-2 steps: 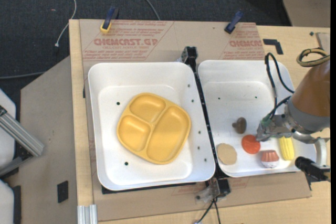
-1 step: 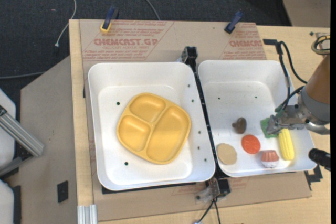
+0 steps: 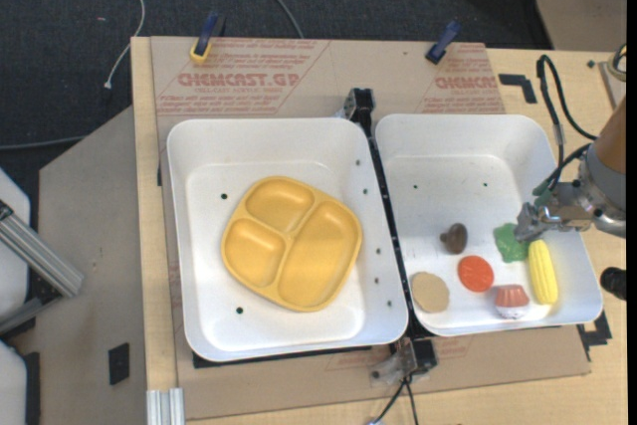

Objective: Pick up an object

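Reading "CHEMCAST GP": cardboard sheet (image 3: pixel 239 75)

From my remote station I see the arm (image 3: pixel 609 176) at the right margin; its outer casing is a rounded, tan-grey shell, cut off by the frame edge; below it sits a darker grey cylindrical wrist section with a pale lower rim. The gripper (image 3: pixel 537 223) is a compact metallic assembly; silver-grey brackets and small dark fittings are visible on it; finer detail such as screws is, I think, too blurred to confirm. A black cable (image 3: pixel 553 100) loops beside the arm; it appears to run down toward the wrist.
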`<state>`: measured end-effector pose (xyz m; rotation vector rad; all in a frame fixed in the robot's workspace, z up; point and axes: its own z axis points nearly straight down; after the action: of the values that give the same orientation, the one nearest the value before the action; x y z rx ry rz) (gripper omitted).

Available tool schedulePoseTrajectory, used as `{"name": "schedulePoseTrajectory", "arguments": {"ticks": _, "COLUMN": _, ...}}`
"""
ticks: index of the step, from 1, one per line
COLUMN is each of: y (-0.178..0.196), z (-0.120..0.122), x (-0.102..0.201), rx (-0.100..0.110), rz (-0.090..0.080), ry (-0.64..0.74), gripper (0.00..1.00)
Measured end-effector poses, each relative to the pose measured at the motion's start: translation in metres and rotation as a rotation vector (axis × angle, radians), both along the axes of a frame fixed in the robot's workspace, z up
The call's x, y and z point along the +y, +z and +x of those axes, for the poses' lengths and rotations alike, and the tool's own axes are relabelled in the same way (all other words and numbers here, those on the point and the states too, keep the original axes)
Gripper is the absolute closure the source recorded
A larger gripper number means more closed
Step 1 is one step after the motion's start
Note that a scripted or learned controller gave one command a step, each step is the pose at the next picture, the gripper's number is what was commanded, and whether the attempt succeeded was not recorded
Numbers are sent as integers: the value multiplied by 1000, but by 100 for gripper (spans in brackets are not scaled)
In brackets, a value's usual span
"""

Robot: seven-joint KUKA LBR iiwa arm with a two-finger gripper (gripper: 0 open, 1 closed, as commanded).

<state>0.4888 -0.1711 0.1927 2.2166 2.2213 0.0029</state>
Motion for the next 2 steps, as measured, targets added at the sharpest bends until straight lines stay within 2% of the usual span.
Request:
{"name": "schedulePoseTrajectory", "arguments": {"ticks": 1, "y": 47, "z": 2, "x": 0, "rx": -3, "rz": -1, "ry": 0, "gripper": 100}}
{"name": "schedulePoseTrajectory", "arguments": {"ticks": 2, "y": 38, "z": 16, "x": 46, "rx": 5, "rz": 4, "ry": 4, "gripper": 100}}
